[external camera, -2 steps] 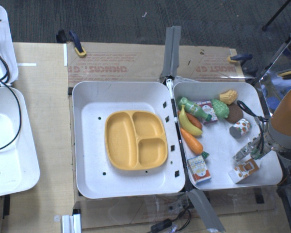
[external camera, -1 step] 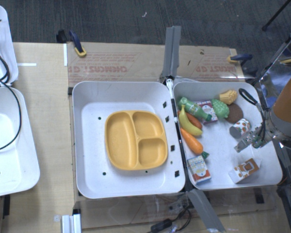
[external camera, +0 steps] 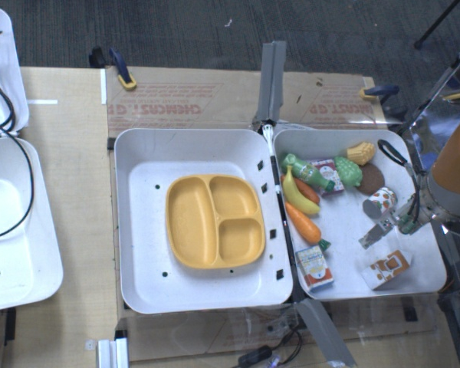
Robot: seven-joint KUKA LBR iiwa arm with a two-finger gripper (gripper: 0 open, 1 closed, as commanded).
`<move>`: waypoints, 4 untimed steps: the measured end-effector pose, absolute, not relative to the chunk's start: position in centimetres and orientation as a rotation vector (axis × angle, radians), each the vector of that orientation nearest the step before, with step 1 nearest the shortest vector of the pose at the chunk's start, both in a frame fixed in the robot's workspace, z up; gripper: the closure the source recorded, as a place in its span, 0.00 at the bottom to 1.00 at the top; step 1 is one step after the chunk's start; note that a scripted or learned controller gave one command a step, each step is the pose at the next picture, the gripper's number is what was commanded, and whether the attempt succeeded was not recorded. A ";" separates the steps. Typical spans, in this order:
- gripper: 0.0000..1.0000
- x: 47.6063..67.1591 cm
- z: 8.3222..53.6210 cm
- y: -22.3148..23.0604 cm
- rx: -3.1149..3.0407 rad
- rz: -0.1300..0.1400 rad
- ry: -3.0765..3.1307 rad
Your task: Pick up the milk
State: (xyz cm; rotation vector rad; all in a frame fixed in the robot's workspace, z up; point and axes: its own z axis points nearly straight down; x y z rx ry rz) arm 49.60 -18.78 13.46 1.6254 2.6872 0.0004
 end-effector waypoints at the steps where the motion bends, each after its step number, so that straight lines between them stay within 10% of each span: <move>1: 0.00 54.2 16.7 -18.9 1.773 -0.001 2.591; 2: 0.00 48.1 10.6 -18.8 1.459 0.000 2.783; 3: 0.00 51.2 13.8 -16.2 1.435 0.000 2.793; 4: 0.00 48.2 10.5 -21.7 1.680 -0.001 2.656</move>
